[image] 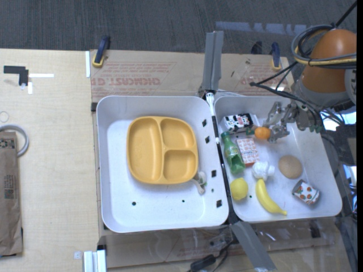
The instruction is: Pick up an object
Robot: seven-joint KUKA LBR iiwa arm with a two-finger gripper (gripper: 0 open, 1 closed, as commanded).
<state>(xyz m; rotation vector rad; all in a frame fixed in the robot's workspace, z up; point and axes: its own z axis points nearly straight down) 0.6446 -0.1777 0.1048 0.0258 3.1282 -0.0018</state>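
My gripper (278, 123) hangs low over the back of the right bin (326, 152), reaching in from the right. A small orange fruit (262, 133) lies just to its left, touching or nearly touching it; nothing shows as held. Below it in the bin lie a green bottle (231, 152), a red and white carton (247, 149), a white knob-like piece (262, 169), a lemon (239, 188), a banana (269, 198), a tan round object (290, 166) and a strawberry-printed packet (306, 192). A black and white packet (238, 120) sits at the back left.
The left bin (113, 208) holds a yellow divided plate (163, 150) and a small grey piece (199, 181) by its right wall. A grey divider post (213, 61) stands behind the bins. Cables loop over the arm's orange band (332, 47).
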